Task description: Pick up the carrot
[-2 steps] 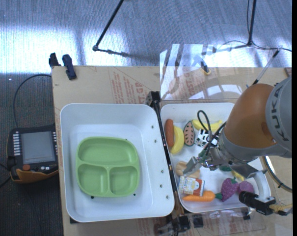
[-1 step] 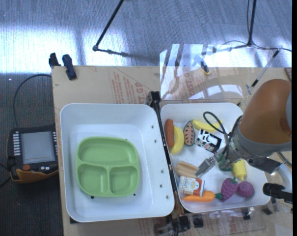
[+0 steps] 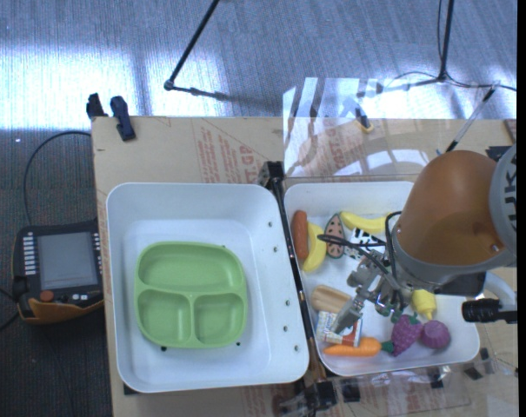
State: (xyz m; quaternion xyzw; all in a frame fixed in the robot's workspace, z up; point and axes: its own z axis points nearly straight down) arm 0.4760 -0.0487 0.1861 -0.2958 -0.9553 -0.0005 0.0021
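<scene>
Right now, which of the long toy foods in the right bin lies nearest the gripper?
The carrot, orange, lying flat along the bin's near edge, just below the gripper. The sausage and banana stand off by the left wall, farther away.

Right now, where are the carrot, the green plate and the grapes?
carrot (image 3: 354, 348), camera view, middle of its orange body.
green plate (image 3: 191, 258), camera view, ridge between its compartments.
grapes (image 3: 404, 333), camera view, middle of the purple bunch.

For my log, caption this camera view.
Gripper poised just above the carrot in the right bin.
</scene>
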